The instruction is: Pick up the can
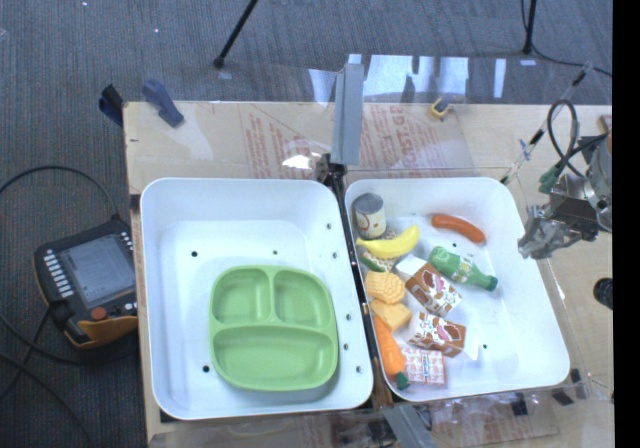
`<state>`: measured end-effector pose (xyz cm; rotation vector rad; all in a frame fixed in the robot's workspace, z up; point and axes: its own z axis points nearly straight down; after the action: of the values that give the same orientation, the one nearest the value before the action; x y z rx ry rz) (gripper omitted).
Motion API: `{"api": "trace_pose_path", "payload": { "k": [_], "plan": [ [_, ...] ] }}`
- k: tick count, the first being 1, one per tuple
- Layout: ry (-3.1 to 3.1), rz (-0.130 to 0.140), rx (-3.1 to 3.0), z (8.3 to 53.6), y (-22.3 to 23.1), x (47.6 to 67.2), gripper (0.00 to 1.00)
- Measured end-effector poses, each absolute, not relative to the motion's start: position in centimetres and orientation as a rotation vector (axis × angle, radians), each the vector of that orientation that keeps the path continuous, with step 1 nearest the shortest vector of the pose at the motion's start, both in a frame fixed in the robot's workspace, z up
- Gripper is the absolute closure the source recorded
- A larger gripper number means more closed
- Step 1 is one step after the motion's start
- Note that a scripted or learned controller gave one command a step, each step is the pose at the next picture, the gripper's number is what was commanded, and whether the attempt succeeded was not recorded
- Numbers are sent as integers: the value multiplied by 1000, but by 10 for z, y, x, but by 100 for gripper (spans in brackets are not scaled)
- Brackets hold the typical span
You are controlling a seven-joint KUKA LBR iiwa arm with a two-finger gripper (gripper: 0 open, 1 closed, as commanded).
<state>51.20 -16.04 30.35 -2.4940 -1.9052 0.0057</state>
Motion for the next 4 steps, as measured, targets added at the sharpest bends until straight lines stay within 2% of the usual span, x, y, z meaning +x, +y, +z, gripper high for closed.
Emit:
{"api": "trace_pose_path", "payload": {
  "k": [1, 2, 3, 4],
  "plan": [
    [-701, 11, -3057, 232, -161, 475, 100],
    [-728, 11, -3050, 193, -159, 475, 100],
    [-1157, 9, -2917, 281, -142, 480, 100],
    [-407, 12, -3112, 286, -146, 476, 100]
  ]
}}
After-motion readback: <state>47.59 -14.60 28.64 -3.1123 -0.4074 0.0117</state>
